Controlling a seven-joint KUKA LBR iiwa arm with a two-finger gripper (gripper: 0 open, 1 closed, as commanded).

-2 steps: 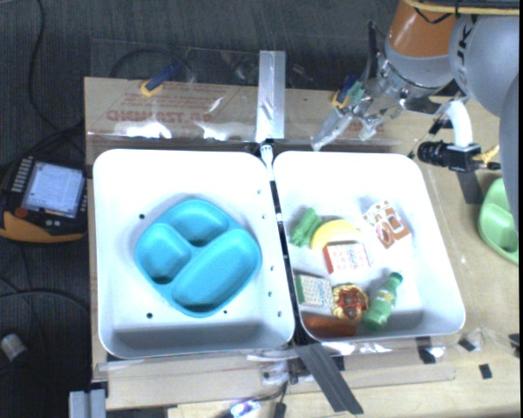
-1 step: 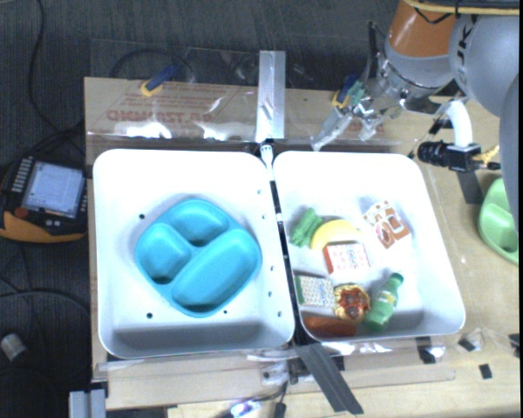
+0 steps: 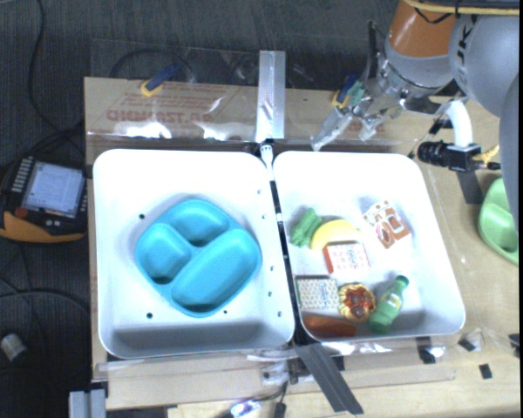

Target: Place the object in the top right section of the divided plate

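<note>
Nearest the camera, along the front wall of the right shallow white bin (image 3: 436,233), lie a dark red sausage-shaped toy (image 3: 329,326), a red-and-yellow round packet (image 3: 356,300) and a small green plastic bottle (image 3: 388,303), packed against a pale checked square block (image 3: 316,293). Behind them sit a red-and-white box (image 3: 346,257), a yellow rounded piece (image 3: 334,232), a green leafy toy (image 3: 305,225) and a patterned card-like packet (image 3: 386,221) toward the back right corner. The task names no particular object, so any of these 8 may be the one meant.

The blue divided plastic plate (image 3: 198,254) rests in the middle of the left white bin (image 3: 122,198), its 2 small sections toward the back, and none of its 3 sections holds anything.

The crowding is the main risk: a descent into the front cluster could pinch 2 toys together or push one against the wall. A loose hold may also drop the piece over the ridge between the bins, and the small target section leaves little margin.

The two-finger gripper (image 3: 359,116) hangs beyond the right bin's back edge, tilted toward the bins. Whether its fingers stand apart or together I cannot tell.
</note>
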